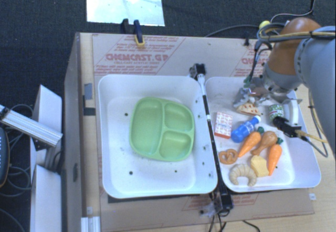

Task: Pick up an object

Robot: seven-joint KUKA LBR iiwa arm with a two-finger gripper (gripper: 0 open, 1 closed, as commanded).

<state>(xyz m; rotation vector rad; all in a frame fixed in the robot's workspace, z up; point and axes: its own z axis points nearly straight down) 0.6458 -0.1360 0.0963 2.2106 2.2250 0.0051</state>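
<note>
The tool (247, 93) sits low at the twelve o'clock end of the right bin (310, 170), just above a pizza slice toy (247, 108); whether it grips anything I cannot tell. Toward six o'clock lie a blue bottle (244, 129), two carrots (250, 143), a pretzel (228, 156) and a croissant (243, 174). At nine o'clock, the left bin (113, 168) holds a green divided plate (161, 128).

bright, even light; slightly soft
</note>
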